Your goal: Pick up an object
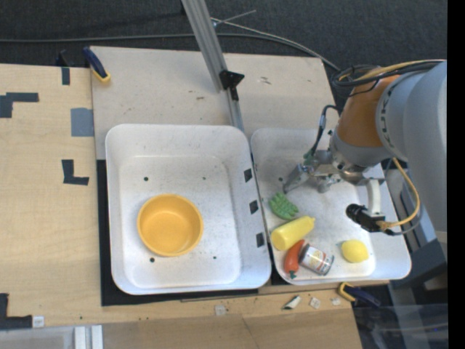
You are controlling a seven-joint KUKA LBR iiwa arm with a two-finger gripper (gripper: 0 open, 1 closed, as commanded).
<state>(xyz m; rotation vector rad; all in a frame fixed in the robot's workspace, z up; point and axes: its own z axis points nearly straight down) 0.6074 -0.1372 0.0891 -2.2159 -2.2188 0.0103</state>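
bench (43, 158) is light wood with dark tape marks, pale board (167, 86) under two white bins, dark floor behind; metal pole (207, 38) slants across the top, cables near it

pincer (311, 174) sits low over the right bin (272, 147), upper half, nothing between the fingers; can't tell if they're spread or pressed together, too small and dark

just below-left of pincer: green ridged piece (284, 207). further below: yellow bottle (293, 232), long axis tilted, narrow end pointing up-right toward pincer side. under it an orange-red piece (293, 256), long axis near vertical, and touching that a small can (317, 259) lying on its side; label not readable. lemon (354, 251) below-right of pincer, apart from the rest

left bin (123, 147), well left of pincer: yellow bowl (170, 225) upright, open side up
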